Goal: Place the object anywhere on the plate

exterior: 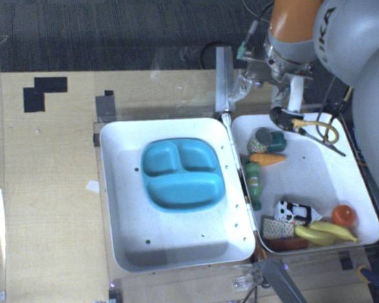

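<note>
A blue divided plate (181,175) lies in the middle of the left bin (122,204), with nothing on it. My gripper (245,84) hangs above the back rim of the right bin (343,176), near the divider between the bins. It is well up and to the right of the plate. I see nothing between its fingers. In the right bin lie an orange carrot (267,158), a grey and green can (267,140), a green bottle-like thing (252,183), a yellow banana (325,233) and an orange-red ball (343,216).
Near the right bin's front edge there are also a black-and-white patterned piece (293,211), a tan waffle-like piece (276,228) and a dark red sausage (286,243). A metal post (222,80) stands behind the divider. Black markers (43,92) sit on the bench at far left.
</note>
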`<state>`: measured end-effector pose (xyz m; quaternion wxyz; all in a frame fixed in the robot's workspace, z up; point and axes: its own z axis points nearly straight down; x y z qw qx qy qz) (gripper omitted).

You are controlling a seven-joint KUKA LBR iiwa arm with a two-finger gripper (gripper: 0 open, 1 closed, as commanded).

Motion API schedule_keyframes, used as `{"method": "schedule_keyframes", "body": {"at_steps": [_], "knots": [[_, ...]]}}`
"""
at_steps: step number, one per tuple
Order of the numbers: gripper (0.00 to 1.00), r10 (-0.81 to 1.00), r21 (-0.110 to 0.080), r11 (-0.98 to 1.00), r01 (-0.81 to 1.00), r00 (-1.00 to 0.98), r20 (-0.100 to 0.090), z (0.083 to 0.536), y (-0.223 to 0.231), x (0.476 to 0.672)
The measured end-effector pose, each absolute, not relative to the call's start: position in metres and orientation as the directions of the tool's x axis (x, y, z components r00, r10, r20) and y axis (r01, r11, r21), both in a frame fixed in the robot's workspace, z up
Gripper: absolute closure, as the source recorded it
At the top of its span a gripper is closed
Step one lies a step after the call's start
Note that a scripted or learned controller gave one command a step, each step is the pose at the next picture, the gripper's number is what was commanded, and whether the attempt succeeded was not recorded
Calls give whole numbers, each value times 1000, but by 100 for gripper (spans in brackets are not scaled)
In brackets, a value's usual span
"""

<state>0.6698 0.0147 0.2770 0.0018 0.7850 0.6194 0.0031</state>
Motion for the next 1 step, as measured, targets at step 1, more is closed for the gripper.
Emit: {"method": "schedule_keyframes", "body": {"at_steps": [1], "knots": [[0, 973, 6, -232, 973, 232, 2, 277, 15, 670]]}}
